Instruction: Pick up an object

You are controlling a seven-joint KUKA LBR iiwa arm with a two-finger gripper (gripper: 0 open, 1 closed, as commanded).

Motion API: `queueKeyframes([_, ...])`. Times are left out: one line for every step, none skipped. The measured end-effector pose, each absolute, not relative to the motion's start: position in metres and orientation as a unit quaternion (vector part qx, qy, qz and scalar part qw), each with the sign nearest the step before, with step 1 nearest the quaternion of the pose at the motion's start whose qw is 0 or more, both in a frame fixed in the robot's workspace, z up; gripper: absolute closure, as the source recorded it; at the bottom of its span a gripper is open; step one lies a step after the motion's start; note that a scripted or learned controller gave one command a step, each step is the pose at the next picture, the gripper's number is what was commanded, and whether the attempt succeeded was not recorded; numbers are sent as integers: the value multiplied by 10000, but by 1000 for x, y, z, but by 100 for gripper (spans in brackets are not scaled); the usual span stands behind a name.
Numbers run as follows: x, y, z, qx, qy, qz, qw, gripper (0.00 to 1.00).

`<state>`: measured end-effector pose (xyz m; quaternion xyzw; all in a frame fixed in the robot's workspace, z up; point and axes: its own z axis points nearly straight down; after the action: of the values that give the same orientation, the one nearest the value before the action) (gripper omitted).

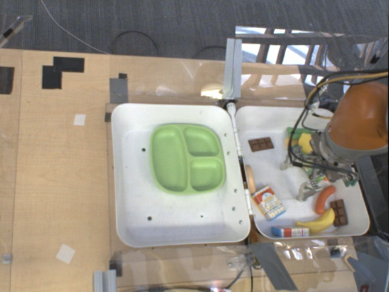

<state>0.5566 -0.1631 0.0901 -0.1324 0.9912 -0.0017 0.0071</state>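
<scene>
Camera view looks down at a slant on a wooden tabletop [55, 181] carrying two shallow white bins side by side. The left bin [134, 224] holds a green divided plate [185, 158], lying flat near its middle. The right bin [267, 117] holds the small things: a dark chocolate bar [262, 144] toward the far left part, a red-and-white carton [268, 202] near the left wall, and a blue, white and red tube [290, 231] along the near edge. Just right of the tube lies a banana [319, 222], with an orange-red sausage-like piece [324, 199] above it and a second dark chocolate piece [340, 212] at its right end. A yellow object [304, 143] sits further back, partly under cables. The grey arm with its orange band [360, 117] reaches in from the right, and the jaws [311, 186] hang low over the bin floor just left of the sausage-like piece; I cannot tell whether they are spread or pressed together, and nothing is visibly between them.
</scene>
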Motion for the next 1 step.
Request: queueKeyframes([529, -174, 91, -1029, 9946, -20, 92, 0])
